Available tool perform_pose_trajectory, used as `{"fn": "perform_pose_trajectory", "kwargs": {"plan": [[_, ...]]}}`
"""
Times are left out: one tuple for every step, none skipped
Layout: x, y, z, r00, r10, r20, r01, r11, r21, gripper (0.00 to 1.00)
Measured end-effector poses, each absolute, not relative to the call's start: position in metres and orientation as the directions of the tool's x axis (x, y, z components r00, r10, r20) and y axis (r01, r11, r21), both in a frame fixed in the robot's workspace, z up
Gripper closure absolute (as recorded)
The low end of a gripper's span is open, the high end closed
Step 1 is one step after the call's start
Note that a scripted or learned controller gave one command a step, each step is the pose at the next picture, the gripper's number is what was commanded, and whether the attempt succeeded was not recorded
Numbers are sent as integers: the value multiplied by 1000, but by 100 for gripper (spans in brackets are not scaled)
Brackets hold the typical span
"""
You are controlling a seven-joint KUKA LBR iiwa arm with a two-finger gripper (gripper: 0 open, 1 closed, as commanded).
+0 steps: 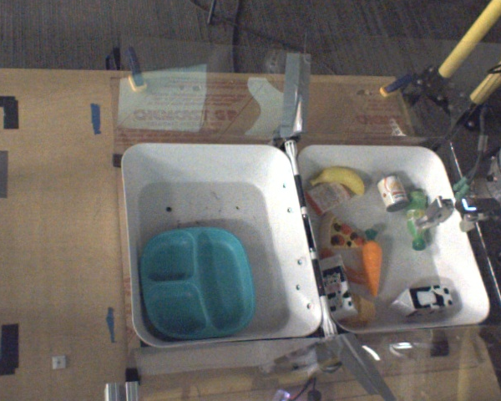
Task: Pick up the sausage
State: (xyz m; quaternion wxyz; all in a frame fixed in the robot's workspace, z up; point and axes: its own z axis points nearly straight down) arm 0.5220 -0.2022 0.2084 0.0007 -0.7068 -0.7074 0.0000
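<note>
The sausage point(329, 195), a pinkish-brown piece with a pale end, lies in the right bin point(463, 261) near its back left, just below the yellow banana point(339, 176). My gripper point(437, 212) reaches in over the bin's right side, close to a green bottle point(417, 226) and well to the right of the sausage. Nothing can be seen held in it.
The right bin also holds a small can point(392, 192), a pizza slice point(344, 235), an orange carrot point(371, 262) and two cow-patterned cartons point(431, 299) point(335, 284). A teal divided plate point(197, 282) lies in the left bin point(150, 182).
</note>
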Motion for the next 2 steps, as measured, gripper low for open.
{"fn": "perform_pose_trajectory", "kwargs": {"plan": [[481, -126, 106, 40, 999, -2, 999, -40, 7, 0], [553, -145, 90, 212, 977, -2, 977, -212, 12, 0]]}}
